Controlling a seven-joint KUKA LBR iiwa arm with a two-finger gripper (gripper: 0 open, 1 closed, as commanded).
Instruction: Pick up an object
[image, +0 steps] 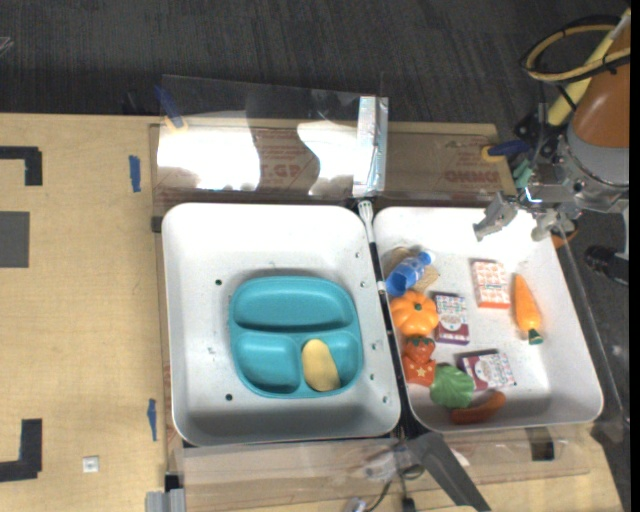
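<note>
Nearest, in the right white bin (572, 372) — a green toy vegetable (452, 386), then an orange plastic pumpkin (415, 314) and orange carrot (526, 306). Farther back, the gripper (516, 217) hovers spread and unladen over the bin's far rim.

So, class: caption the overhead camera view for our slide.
Open gripper hovers above right bin of toy food; yellow piece sits in teal tray.

a clear plastic sheet (300, 140) stands behind the bins; yellow cable (560, 50) loops at top right.
</note>
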